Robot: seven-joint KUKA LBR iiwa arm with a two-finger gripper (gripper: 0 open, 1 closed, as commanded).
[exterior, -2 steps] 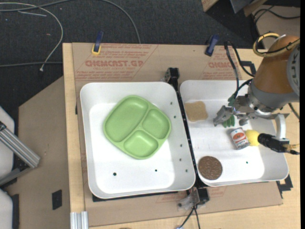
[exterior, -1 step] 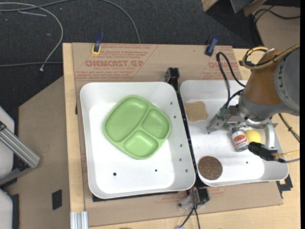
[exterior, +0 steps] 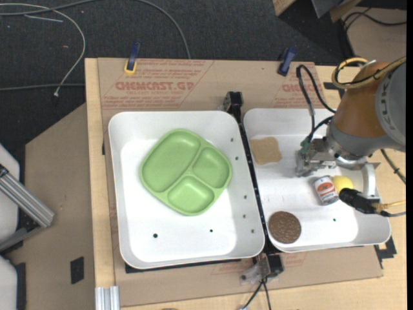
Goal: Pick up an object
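In the right bin [exterior: 303,206] lie a tan square slice [exterior: 265,150] at the back left, a round brown disc [exterior: 284,227] at the front left, and a small white can with an orange label [exterior: 324,190] beside a yellow piece [exterior: 344,184]. My gripper [exterior: 308,161] hangs low over the middle of this bin, between the tan slice and the can, just behind and to the left of the can. Nothing is visibly held in it.
The left bin [exterior: 129,231] holds a green divided plate [exterior: 186,171]. A black divider [exterior: 248,173] separates the two bins. Cables [exterior: 310,89] run along the arm, and blue clamps [exterior: 132,58] pin the cardboard at the back.
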